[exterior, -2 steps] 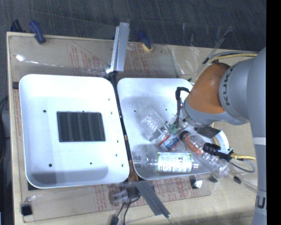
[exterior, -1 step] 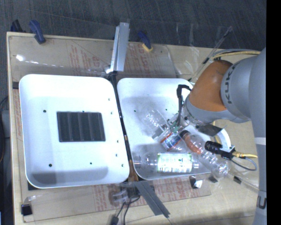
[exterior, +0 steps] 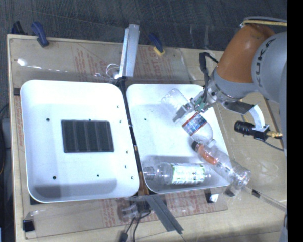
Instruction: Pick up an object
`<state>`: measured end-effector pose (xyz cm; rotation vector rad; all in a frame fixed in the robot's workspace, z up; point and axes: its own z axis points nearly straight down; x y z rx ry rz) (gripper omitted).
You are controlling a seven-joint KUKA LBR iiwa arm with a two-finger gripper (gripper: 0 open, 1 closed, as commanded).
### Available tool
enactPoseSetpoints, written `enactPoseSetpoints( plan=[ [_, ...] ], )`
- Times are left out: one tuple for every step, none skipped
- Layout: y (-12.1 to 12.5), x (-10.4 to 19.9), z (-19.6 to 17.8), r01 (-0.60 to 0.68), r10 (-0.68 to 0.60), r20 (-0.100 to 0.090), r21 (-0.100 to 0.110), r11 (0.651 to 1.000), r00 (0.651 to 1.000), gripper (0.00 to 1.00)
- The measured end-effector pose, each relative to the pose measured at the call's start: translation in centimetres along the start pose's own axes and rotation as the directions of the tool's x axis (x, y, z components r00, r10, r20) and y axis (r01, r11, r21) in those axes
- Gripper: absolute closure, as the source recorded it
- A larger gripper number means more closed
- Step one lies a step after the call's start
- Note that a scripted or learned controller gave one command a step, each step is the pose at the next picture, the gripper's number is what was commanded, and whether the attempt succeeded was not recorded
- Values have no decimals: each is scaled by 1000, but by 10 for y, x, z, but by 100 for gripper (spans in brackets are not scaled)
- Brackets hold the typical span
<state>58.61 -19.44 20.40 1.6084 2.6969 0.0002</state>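
I am reaching in from the right over a table (exterior: 65,205) that is carrying two shallow white bins side by side. My arm (exterior: 252,59), grey with an orange band above the wrist, is slanting down toward the upper right part of the right bin (exterior: 151,135). My gripper (exterior: 191,108) is hanging just above that bin's floor, near its far right corner.

A clear plastic bottle with a blue and red label (exterior: 197,126) is lying right under and just below the gripper, tilted, its upper end reaching up to my fingertips. I cannot tell whether the gripper is spread or pressed together, nor whether it is gripping this bottle or only touching it.

Just past the gripper's left, a clear plastic cup (exterior: 172,97) is lying on the bin floor, hard to make out against the white.

Below the labelled bottle, a second clear bottle with an orange-pink tint (exterior: 214,160) is lying on a slant across the bin's right wall, its lower end sticking out over the bin's near right corner.

Along the near wall of the right bin, a third clear bottle with a green and white label (exterior: 177,173) is lying on its side, well apart from the gripper.

The left bin (exterior: 40,115) is holding a dark ribbed rectangular tray (exterior: 87,135) near its middle.
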Motion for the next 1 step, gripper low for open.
enactPoseSetpoints(
  plan=[
    [10,-9,-10,204,-204,2,-1,979,979,100]
  ],
)
